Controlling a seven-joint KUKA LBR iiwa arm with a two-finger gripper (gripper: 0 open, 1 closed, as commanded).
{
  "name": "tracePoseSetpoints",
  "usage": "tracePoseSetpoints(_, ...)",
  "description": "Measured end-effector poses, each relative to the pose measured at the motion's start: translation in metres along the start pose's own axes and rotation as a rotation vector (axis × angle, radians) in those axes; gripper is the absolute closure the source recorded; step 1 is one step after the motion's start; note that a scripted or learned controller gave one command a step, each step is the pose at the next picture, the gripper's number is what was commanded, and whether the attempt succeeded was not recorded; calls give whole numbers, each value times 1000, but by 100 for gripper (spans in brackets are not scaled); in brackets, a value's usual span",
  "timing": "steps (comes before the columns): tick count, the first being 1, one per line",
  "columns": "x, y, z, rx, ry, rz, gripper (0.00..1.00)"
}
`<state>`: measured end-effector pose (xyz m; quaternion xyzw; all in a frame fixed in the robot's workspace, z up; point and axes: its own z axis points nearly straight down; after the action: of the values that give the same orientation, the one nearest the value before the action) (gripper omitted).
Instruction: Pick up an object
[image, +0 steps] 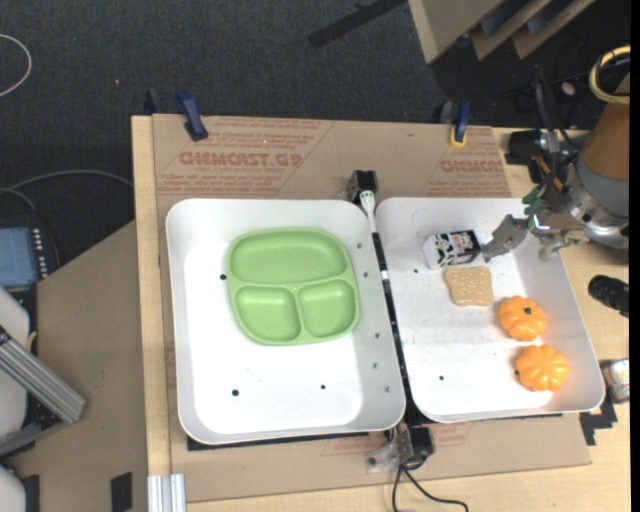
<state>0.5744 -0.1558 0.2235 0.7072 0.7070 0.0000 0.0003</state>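
Note:
The right bin holds a small black-and-white packet near its far side. A tan cracker-like square lies just in front of the packet. Two orange pumpkins lie further right, one mid-bin and one near the front right corner. My gripper hangs over the bin's far right part, to the right of the packet and above the cracker. Its fingers stand apart with nothing between them.
The left bin carries a green divided plate. A black clamp sits at the far end of the seam between the bins. Blue and yellow clips hold the cardboard base.

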Motion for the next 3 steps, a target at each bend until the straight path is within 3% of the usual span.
tracePoseSetpoints(1,0,1,-11,-4,-1,-1,100)
tracePoseSetpoints(2,66,-14,39,1,1,0,100)
tracePoseSetpoints(3,152,-12,-4,-5,2,-9,100)
